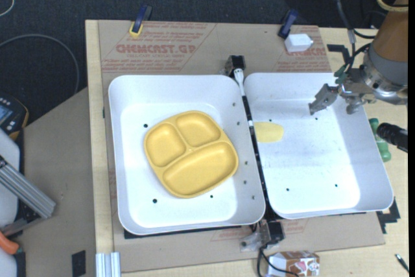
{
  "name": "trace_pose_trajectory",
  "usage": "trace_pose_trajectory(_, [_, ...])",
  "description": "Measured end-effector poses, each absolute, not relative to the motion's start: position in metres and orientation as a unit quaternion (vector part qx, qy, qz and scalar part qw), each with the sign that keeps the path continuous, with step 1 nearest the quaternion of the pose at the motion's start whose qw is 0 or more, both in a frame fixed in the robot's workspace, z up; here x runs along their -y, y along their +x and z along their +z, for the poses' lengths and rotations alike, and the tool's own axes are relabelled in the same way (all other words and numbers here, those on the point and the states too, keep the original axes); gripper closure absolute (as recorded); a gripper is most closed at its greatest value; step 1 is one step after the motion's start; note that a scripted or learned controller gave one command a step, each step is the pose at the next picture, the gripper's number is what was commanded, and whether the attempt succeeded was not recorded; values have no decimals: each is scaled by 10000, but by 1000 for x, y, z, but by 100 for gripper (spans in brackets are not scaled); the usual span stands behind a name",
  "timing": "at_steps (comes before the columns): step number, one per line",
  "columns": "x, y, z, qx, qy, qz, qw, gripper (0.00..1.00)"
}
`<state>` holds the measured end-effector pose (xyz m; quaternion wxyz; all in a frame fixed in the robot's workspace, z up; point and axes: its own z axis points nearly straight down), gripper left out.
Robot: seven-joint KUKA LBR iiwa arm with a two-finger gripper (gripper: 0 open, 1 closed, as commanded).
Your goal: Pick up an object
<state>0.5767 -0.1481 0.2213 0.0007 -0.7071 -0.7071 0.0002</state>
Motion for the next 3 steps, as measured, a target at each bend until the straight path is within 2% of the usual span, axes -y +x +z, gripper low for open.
trace_pose_trajectory(1, [121,535,305,7083,-7059,-28,-36,0])
trace_pose_trajectory(2, [122,536,310,7079,-7063,-12,-25,100])
trace_pose_trajectory(3, [-13,479,323,7127,-7014,-9,33,100])
